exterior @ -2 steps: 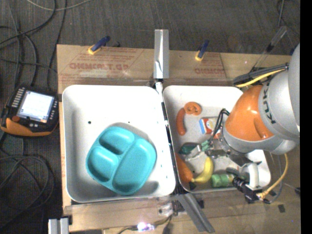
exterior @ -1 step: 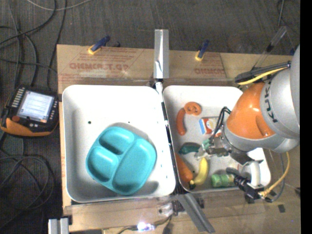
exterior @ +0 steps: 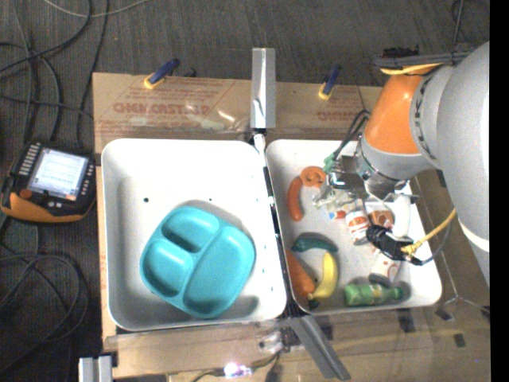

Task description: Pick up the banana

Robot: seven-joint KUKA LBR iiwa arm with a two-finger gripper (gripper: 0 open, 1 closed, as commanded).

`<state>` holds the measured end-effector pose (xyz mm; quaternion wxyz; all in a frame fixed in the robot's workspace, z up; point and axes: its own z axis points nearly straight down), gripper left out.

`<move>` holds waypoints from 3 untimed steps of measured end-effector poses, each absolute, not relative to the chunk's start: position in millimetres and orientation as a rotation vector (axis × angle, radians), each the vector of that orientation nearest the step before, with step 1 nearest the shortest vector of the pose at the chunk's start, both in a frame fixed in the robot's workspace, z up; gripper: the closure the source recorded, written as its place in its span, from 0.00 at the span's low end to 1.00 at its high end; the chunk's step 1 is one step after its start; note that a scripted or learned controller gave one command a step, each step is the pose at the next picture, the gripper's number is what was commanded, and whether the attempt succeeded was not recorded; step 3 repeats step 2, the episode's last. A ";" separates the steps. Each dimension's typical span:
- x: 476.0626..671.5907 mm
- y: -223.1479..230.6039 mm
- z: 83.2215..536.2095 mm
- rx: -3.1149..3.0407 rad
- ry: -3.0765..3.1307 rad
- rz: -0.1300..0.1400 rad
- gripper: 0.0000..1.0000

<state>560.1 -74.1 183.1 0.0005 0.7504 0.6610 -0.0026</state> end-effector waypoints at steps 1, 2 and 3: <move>560.0 -74.0 182.9 2.357 2.076 -0.009 0.00; 482.2 -96.8 152.9 2.302 2.144 -0.008 0.00; 482.2 -96.8 152.9 2.302 2.144 -0.008 0.00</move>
